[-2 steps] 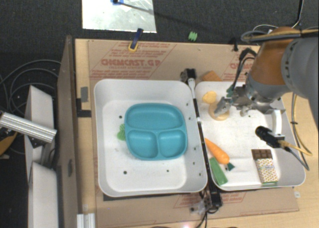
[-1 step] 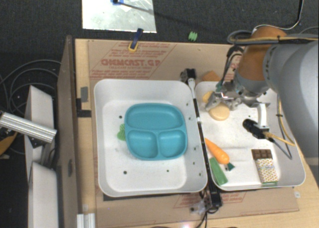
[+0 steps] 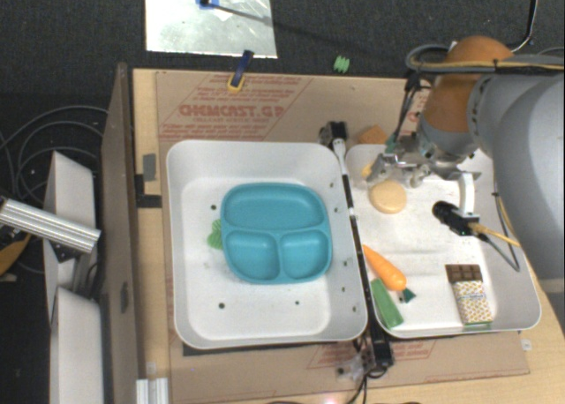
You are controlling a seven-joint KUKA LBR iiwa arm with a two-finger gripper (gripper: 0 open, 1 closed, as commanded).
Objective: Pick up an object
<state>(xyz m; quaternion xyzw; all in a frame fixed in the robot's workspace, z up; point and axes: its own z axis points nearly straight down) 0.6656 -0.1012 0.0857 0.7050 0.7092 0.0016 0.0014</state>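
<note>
The right bin (image 3: 521, 305) holds a pale round bun-like lump (image 3: 387, 198) near its far left. An orange carrot with a green top (image 3: 387, 273) lies along its left wall. A brown and patterned bar (image 3: 470, 292) rests at the near right. My gripper (image 3: 397, 168) hangs right over the far edge of the pale lump, close to or touching it. Nothing is visibly held. A small tan-orange piece (image 3: 371, 136) sits at the bin's far left corner, behind the gripper.
A blue divided plate (image 3: 274, 230) lies in the left bin (image 3: 194, 305), with a green scrap (image 3: 214, 235) peeking out at its left edge. The arm covers the far right of the right bin. The bins' shared wall (image 3: 351, 217) runs beside the gripper.
</note>
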